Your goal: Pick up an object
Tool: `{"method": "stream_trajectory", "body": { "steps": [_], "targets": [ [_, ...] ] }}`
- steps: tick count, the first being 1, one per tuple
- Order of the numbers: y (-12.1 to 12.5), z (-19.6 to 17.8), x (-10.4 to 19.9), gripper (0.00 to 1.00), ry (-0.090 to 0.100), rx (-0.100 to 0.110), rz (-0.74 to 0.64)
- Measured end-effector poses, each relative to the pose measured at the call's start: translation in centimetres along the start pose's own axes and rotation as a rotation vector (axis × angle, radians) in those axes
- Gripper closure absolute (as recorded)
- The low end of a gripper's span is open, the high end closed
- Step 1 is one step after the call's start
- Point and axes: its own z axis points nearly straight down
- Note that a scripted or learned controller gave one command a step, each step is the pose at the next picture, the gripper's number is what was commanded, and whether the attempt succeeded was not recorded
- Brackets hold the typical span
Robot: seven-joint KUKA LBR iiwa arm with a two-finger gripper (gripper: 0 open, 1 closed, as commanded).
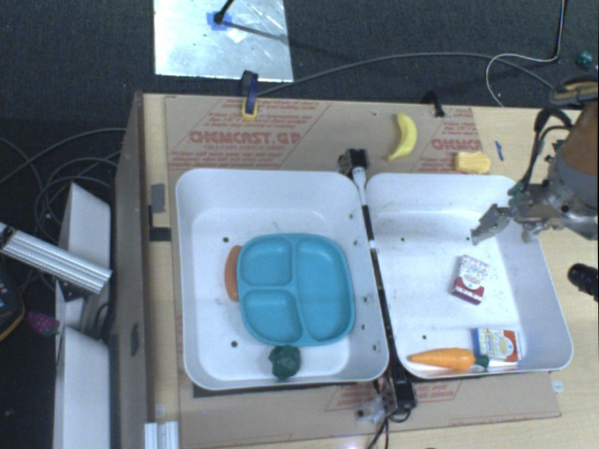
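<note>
The right bin [421,223] holds a small red and white box [471,279], an orange carrot [442,357] at the front wall and a blue and white carton [497,344] beside it. My gripper [507,229] hangs over the bin's right rear part, above and to the right of the red and white box. It is open, fingers spread, nothing between them. The left bin [206,213] contains a blue divided plate [296,286], an orange sausage [231,271] at the plate's left edge and a dark green lump [285,361] in front of it.
A banana [404,137] and a yellow block [473,163] lie on the cardboard behind the right bin. A black clip [356,163] sits where the two bins meet at the back. Cables run across the floor behind the bench.
</note>
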Motion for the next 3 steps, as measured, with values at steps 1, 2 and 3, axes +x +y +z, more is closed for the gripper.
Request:
{"method": "stream_trajectory", "body": {
  "steps": [1,2,3],
  "targets": [
    [-0.9,9.9,-1.4,0.00,0.001,0.003,0.002],
    [-2.4,13.5,1.3,0.00,0.000,0.000,0.000],
    [-2.4,12.4,1.3,1.00,0.000,-0.002,0.000]
  ]
}}
